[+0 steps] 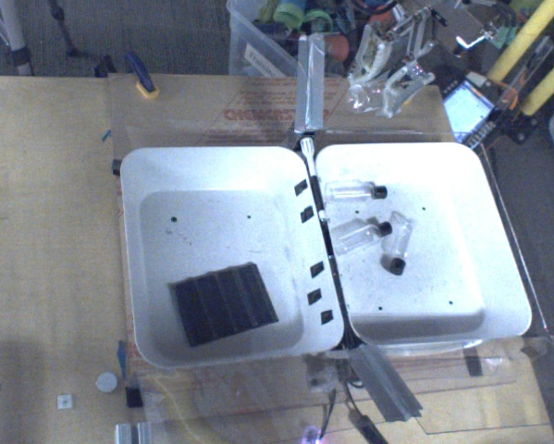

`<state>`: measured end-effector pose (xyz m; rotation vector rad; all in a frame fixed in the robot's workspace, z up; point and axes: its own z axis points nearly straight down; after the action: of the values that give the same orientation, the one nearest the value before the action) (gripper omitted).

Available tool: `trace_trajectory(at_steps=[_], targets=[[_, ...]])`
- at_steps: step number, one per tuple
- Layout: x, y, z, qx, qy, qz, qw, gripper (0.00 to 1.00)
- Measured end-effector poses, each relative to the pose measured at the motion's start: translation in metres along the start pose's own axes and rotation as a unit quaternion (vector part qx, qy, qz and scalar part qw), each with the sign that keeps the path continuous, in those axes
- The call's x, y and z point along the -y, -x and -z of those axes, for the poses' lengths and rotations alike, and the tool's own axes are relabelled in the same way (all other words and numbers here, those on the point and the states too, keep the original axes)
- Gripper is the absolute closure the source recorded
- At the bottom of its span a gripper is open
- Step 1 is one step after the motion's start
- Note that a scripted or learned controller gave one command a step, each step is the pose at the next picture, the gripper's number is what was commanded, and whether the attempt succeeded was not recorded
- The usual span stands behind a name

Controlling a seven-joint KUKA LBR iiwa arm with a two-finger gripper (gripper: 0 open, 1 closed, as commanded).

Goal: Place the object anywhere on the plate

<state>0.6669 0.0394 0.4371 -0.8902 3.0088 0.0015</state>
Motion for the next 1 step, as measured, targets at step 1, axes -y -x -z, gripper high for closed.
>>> trace_trajectory(at_steps=[1], targets=[[0.0051, -0.0547, -0.0467, 0.0, 0.0, 0.111, 0.9939, 1.0]])
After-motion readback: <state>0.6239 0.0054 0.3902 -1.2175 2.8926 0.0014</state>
